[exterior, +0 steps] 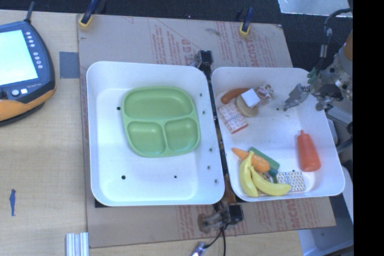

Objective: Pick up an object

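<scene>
My gripper (pixel 307 101) hangs over the far right part of the right bin (pixel 282 129), open, with nothing between its fingers. Left of it lie a brown sausage (pixel 233 95), a small wrapped packet (pixel 260 95), a round tan piece (pixel 245 106) and a red-and-white sachet (pixel 233 119). An orange-red bottle (pixel 308 151) lies below the gripper near the bin's right wall. At the bin's front sit a yellow banana (pixel 260 181), a carrot (pixel 254 160), a green block (pixel 266 158) and a patterned sponge (pixel 292 180).
The left bin (pixel 102 147) holds a green divided plate (pixel 161 121). A control tablet (pixel 21 72) rests on the bench at far left. Clamps (pixel 89 14) (pixel 244 22) pin the cardboard sheet at the back.
</scene>
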Motion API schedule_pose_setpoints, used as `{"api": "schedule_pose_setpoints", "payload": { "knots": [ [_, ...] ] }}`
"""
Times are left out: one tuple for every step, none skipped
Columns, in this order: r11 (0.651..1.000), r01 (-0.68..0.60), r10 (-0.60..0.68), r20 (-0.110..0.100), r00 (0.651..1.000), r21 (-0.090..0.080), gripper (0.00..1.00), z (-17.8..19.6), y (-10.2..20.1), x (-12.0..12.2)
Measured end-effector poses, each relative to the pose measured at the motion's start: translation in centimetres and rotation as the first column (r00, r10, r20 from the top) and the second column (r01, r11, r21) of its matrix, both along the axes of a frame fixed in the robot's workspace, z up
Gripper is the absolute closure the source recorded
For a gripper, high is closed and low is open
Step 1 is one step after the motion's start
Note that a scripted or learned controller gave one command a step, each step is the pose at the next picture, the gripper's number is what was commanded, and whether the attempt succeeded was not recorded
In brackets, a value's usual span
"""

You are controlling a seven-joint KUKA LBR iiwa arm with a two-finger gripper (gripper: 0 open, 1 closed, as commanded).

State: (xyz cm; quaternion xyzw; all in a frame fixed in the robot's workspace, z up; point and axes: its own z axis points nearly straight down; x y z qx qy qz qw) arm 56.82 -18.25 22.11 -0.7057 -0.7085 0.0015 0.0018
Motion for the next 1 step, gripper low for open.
{"api": "schedule_pose_setpoints", "payload": {
  "knots": [
    [1.000, -0.002, 0.002, -0.001, 1.000, -0.001, 0.00, -7.98, 5.01, 7.82]
  ]
}}
